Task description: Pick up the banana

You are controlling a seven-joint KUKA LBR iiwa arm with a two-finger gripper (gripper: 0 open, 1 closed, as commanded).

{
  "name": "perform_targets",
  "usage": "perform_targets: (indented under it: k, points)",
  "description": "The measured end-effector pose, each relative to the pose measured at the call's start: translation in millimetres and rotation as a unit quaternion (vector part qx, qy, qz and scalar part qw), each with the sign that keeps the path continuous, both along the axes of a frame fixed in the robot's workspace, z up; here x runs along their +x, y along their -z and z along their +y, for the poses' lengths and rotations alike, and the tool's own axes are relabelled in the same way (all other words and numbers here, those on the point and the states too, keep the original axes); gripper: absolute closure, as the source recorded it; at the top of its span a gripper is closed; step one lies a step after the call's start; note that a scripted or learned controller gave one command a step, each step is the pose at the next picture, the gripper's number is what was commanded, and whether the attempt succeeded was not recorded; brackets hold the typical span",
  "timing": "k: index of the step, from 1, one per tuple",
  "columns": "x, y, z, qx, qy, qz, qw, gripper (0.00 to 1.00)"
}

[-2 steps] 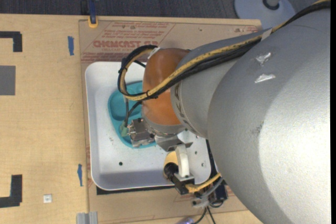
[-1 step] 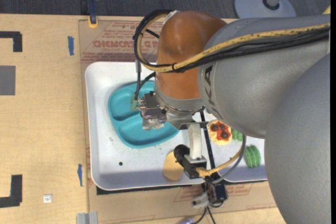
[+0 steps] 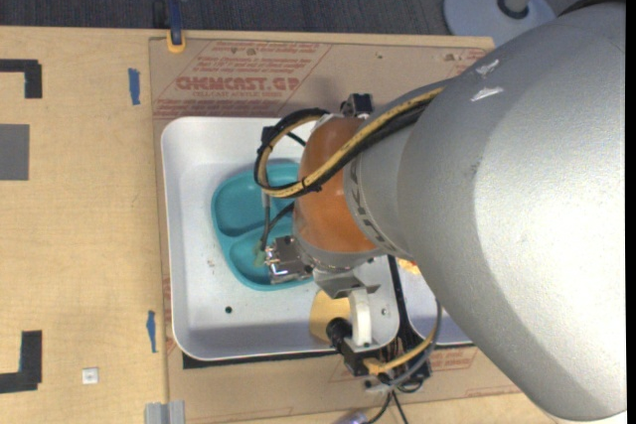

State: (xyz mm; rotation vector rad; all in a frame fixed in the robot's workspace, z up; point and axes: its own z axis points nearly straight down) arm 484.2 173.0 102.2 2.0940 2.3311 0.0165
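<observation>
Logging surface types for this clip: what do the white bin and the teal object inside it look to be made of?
The white bin looks like smooth moulded plastic with a slight sheen, judging by its rounded corners and soft highlights. The teal object seems to be glossy plastic or rubber, evenly coloured with rounded lobes; the arm hides part of it, so this is uncertain.

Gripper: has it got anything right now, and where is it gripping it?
Cannot be told. The arm hangs over the white bin and hides the fingertips; a teal object and a yellowish patch show beside the wrist.
</observation>
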Motion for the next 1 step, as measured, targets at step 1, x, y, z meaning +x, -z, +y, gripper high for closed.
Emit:
perform_targets:
  k: [1]
  points:
    - [-5.1, -77.0, 46.1, -0.0008, 0.002, 0.007, 1.0, 1.0]
